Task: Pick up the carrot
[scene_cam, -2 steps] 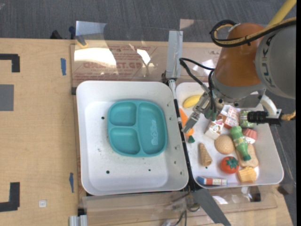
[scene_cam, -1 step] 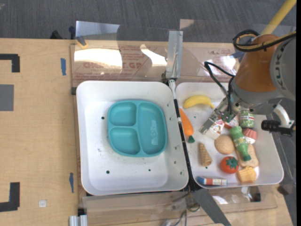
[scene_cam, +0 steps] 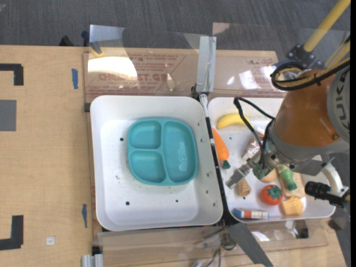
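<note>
The carrot point(scene_cam: 220, 146), orange with a green top toward the near side, lies along the left wall of the right bin point(scene_cam: 238, 139), just below a banana. My gripper point(scene_cam: 240, 174) hangs low over the middle of that bin, a short way right of and nearer than the carrot's green end, apart from it. The grey and orange arm point(scene_cam: 303, 118) covers the bin's right part. No carrot sits in the gripper.
Around the gripper lie a yellow banana point(scene_cam: 230, 120), a bread piece point(scene_cam: 243, 188), a tomato point(scene_cam: 271, 194), a green item point(scene_cam: 286, 177), a yellow block point(scene_cam: 293, 206) and a small tube point(scene_cam: 253, 213). A teal divided plate point(scene_cam: 162, 151) rests in the left bin point(scene_cam: 105, 166).
</note>
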Tool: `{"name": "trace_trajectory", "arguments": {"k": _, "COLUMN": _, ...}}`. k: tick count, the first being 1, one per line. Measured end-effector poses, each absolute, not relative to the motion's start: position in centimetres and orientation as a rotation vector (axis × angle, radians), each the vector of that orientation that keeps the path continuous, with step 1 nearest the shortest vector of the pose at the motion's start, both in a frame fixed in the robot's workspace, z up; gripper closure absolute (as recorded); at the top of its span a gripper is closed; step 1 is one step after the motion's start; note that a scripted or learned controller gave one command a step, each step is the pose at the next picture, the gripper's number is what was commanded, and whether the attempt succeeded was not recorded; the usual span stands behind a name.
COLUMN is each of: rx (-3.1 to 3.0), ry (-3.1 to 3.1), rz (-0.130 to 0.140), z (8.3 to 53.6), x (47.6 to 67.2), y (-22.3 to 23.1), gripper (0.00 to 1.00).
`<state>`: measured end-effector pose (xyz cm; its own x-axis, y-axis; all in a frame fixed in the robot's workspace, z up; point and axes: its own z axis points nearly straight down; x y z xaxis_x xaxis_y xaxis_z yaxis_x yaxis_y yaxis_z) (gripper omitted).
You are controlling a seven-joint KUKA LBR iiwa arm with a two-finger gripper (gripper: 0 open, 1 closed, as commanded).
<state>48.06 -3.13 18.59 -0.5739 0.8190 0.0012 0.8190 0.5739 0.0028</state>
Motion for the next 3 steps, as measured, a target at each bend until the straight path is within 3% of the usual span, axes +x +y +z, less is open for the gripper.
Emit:
{"name": "trace_trajectory", "arguments": {"k": 1, "rx": 1.298, "ry": 2.857, "rz": 0.001, "z": 18.5, "x": 56.8, "y": -0.8, "gripper": 0.00}}
{"name": "trace_trajectory", "arguments": {"k": 2, "rx": 1.438, "ry": 2.794, "rz": -0.001, "z": 18.5, "x": 56.0, "y": -2.3, "gripper": 0.00}}
{"name": "trace_trajectory", "arguments": {"k": 3, "rx": 1.537, "ry": 2.734, "rz": 0.000, "z": 18.5, "x": 58.0, "y": -7.2, "gripper": 0.00}}
